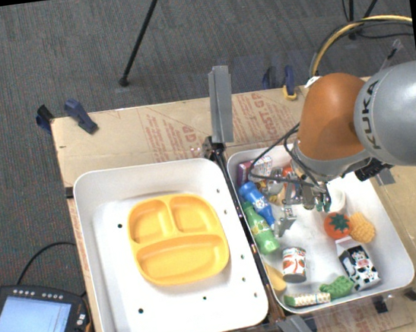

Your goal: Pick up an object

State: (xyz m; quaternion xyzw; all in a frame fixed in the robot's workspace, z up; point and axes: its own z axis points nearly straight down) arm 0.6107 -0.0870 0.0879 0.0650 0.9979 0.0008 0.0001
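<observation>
- Reaching in from the right, the grey arm (385,117) hangs its claw (294,207) low over the right bin (393,239), above the bare floor in the bin's middle.
- The claw's metal parts are seen from above in a tangle of cables, so how far it is open cannot be told; nothing is visibly caught in it.
- The right bin holds all the candidates for picking: a blue bottle (249,193) and a green bottle (261,229) along the left wall, a small can (293,264) just below the claw, an orange ball (338,225) touching a yellow knobbly toy (361,229), a black-and-white box (359,267), and a green block (336,287) by the front wall.
- The green bottle and the can lie nearest the claw, so either seems the likely target, though that is only a judgement.
- The left bin (104,276) carries just 1 thing, a yellow tray (178,238) with 3 compartments.
- As for progress, the approach looks made but the pick-up does not: every object rests on the bin floor, so closing on 1 and lifting it are left to do.
</observation>
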